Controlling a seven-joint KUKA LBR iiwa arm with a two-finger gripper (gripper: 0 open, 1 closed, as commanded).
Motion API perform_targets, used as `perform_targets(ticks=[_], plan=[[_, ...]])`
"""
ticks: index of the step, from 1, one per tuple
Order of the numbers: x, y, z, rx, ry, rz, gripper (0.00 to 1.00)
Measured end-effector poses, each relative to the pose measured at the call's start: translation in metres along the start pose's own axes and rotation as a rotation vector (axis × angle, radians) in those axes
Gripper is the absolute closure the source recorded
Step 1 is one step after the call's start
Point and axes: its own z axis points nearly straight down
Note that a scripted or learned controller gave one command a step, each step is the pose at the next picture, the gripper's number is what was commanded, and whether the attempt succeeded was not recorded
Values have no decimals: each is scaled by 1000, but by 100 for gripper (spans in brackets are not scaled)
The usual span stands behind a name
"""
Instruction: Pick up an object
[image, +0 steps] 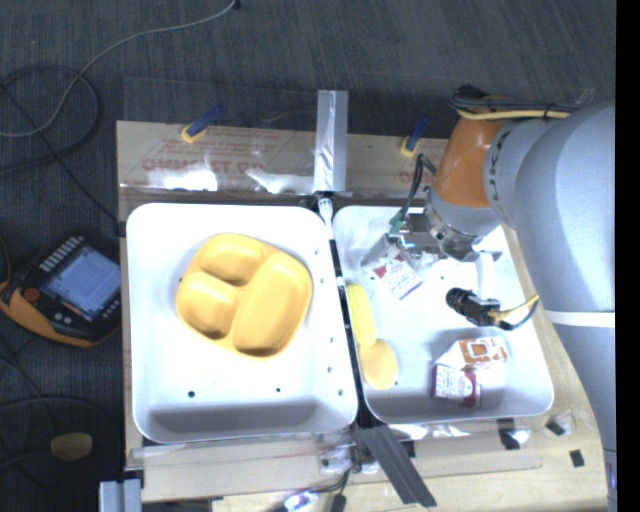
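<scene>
The grey arm, with its orange band (470, 170), reaches from the right over the back of the right bin (530, 395). My gripper (408, 236) hangs at that bin's back left, just above a small red-and-white packet (401, 277). Lower in this bin lie a yellow banana-like piece (360, 312) along the left wall, a round pale-yellow item (379, 364), an orange-and-white carton (483, 351) and a red packet (456, 385). A large yellow three-lobed object (243, 293) fills the middle of the left bin (160, 400).
A black fitting with a yellow cable (475, 304) sits over the right bin's middle right. A metal divider post (331, 140) stands behind the bins, with clamps (201, 123) on the board's back edge. A handheld pendant (75, 290) lies on the floor at left.
</scene>
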Motion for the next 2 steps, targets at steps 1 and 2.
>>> perform_targets(ticks=[1,2], plan=[[-1,0,-7,5,-5,-2,100],[60,21,-76,0,1,14,100]])
